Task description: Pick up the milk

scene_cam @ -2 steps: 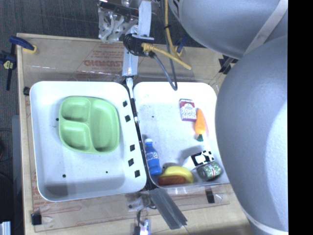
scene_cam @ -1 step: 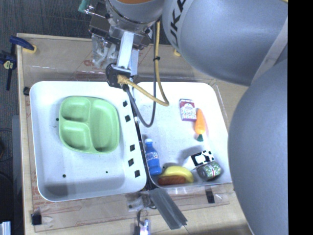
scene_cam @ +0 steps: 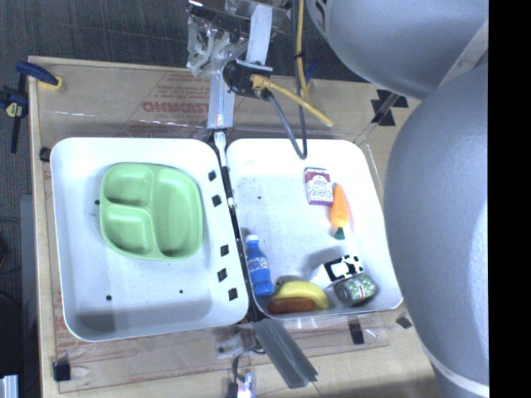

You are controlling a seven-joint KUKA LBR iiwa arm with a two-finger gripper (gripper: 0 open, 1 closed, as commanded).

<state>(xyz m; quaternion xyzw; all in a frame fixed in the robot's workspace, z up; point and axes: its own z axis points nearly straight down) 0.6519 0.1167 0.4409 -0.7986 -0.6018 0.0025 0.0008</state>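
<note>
A small white carton with black cow patches, the milk [scene_cam: 345, 265], lies near the front right corner of the right bin [scene_cam: 274, 214]. It touches a green can [scene_cam: 357, 289]. My gripper [scene_cam: 207, 55] hangs high over the bench behind the seam between the two bins, far from the milk and well above the bin floor. Nothing shows beneath it.
The right bin also holds a red and white carton [scene_cam: 318, 186], a carrot [scene_cam: 340, 208], a blue bottle [scene_cam: 258, 265], a banana [scene_cam: 300, 289] and a brown item under it. A green divided plate [scene_cam: 152, 211] lies in the left bin [scene_cam: 83, 288]. The grey arm [scene_cam: 431, 139] covers the right side.
</note>
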